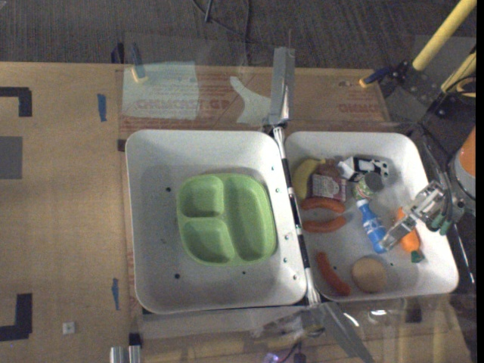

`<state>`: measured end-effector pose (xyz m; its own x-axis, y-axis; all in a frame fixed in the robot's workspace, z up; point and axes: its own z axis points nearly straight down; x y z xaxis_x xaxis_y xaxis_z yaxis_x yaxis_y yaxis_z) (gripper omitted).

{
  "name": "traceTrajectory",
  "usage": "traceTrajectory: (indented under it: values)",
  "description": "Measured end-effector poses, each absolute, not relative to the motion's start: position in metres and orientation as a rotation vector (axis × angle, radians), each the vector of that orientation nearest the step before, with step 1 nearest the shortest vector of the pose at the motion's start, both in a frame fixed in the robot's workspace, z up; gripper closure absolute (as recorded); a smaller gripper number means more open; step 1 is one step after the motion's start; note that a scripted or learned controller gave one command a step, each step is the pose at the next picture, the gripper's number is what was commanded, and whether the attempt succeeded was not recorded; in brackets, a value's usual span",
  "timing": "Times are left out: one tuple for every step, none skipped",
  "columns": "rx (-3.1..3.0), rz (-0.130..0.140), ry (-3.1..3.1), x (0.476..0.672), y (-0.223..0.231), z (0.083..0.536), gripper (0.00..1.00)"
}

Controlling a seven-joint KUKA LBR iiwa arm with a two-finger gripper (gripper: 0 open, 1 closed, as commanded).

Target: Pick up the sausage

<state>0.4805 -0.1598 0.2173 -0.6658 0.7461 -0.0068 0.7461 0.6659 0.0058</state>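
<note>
Camera view shows me three sausages in the right bin (435,267): one sausage (333,273) near the front edge beside a round brown potato (369,274), and two sausages (324,214) by the divider. A blue bottle (370,225) lies between them and my gripper (402,229), which sits low over an orange carrot (410,237); whether it's open I cannot tell. A green tray (227,218) fills the left bin (147,172).

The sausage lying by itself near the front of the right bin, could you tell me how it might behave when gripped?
The sausage looks round and glossy, so it may roll or slip. It lies flat on the right bin floor, probably light.
</note>
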Motion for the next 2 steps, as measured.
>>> traceTrajectory:
  values:
    - [1.281, 0.004, 2.859, 0.481, -0.16, 0.217, 0.0]
    - [1.283, 0.004, 2.856, 0.507, -0.096, 0.088, 0.0]
